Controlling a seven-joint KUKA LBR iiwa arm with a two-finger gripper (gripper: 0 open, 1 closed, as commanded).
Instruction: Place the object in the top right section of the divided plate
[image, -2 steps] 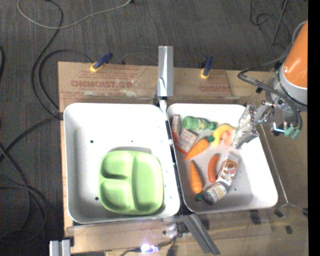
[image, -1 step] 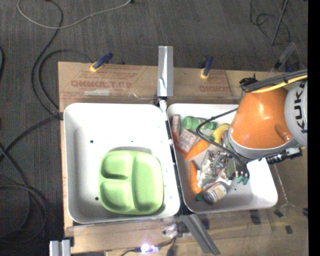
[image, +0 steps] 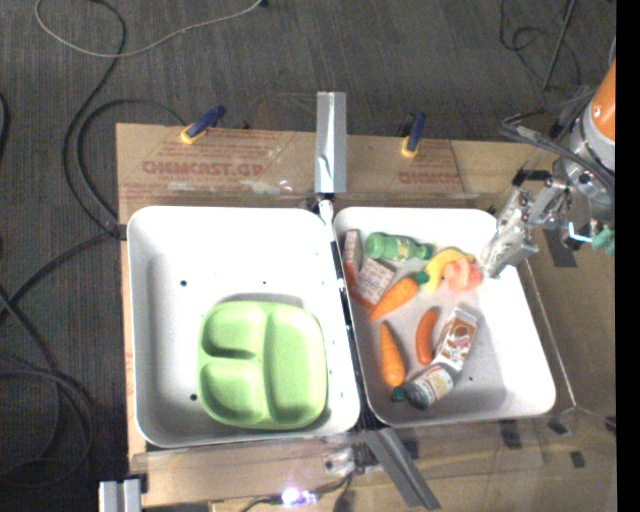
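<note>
In the left bin lies the light green divided plate (image: 264, 365); the claw's (image: 497, 258) grip state is unclear.

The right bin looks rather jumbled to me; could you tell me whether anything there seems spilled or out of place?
Nothing looks spilled or damaged. The toy food in the right bin lies in a loose heap: green bottle, two carrots, small carton. The green divided plate sits flat in the left bin.

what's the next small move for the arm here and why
Probably lower the pincer a little toward the pile of toy food below it, perhaps the pink and yellow plastic fruit. It hovers at the right white bin's upper right edge with nothing visibly held, and the green divided plate has no object on it.
</note>
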